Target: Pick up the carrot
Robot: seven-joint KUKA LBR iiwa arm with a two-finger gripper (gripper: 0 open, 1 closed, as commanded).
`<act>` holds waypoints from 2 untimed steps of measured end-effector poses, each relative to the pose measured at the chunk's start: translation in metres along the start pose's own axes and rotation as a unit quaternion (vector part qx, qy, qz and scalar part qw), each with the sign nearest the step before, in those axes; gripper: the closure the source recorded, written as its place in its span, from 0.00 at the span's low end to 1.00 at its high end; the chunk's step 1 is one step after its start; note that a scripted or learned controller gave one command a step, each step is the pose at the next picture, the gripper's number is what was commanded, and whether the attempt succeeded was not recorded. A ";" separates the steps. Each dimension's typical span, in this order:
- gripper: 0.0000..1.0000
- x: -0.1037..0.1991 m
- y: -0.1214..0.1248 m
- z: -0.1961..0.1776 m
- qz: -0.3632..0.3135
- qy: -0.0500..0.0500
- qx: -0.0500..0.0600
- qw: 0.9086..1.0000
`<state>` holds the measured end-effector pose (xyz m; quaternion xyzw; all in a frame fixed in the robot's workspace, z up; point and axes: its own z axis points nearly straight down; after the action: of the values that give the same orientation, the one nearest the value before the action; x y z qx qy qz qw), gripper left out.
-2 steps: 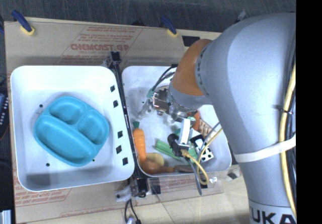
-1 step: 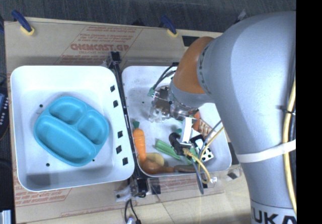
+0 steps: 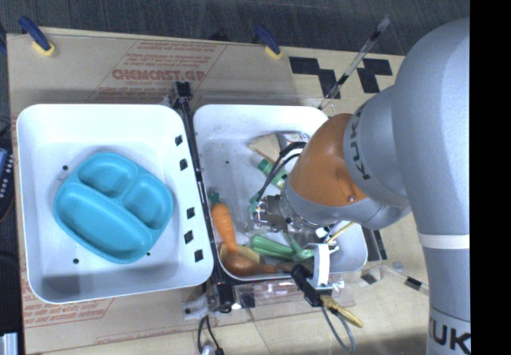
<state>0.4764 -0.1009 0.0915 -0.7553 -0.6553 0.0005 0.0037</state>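
Note:
The carrot (image 3: pixel 224 226) is orange and lies lengthwise along the left wall of the right bin (image 3: pixel 231 126), near its front. My gripper (image 3: pixel 268 216) hangs low over the bin's front half, just right of the carrot, under the orange wrist band (image 3: pixel 323 174). The wrist hides most of the gripper from above. Nothing of the carrot shows inside the gripper.
Green stick-shaped pieces (image 3: pixel 278 248) and a brown item (image 3: pixel 239 264) lie at the right bin's front, beside the carrot's lower end. A tan and green object (image 3: pixel 271 150) sits further back. The left bin (image 3: pixel 48 126) holds a blue divided plate (image 3: pixel 112 206).

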 end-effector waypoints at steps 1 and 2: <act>0.00 0.000 0.000 0.000 0.000 0.000 -0.001 1.000; 0.00 0.019 0.088 -0.011 0.106 -0.002 0.000 0.994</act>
<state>0.5658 -0.0943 0.1023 -0.8206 -0.5715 0.0025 0.0027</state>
